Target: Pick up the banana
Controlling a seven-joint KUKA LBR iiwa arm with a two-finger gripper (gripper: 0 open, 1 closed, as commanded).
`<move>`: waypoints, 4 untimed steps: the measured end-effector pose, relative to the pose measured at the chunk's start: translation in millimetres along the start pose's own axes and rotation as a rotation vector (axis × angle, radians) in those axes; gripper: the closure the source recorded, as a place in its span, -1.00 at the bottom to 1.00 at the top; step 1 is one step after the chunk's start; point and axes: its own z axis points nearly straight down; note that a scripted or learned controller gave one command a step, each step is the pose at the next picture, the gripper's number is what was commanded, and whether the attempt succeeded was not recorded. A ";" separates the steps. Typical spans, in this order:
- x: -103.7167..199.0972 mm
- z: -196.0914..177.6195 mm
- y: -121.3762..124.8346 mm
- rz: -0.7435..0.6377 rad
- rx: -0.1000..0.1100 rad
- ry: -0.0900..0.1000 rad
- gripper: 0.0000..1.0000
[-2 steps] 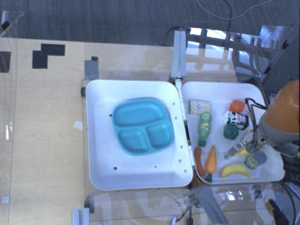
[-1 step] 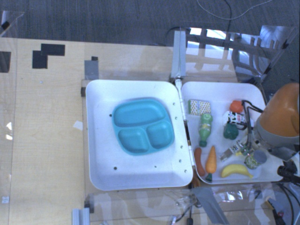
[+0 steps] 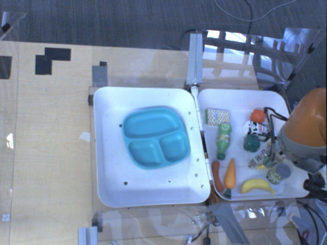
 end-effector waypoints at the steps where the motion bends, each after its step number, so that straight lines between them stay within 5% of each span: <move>1: 0.5 -9.0 1.1 -0.001 -0.001 0.001 1.00; 3: 1.2 -27.2 3.5 -0.005 -0.003 0.002 1.00; 4: 16.4 -88.1 25.2 0.099 0.010 0.006 1.00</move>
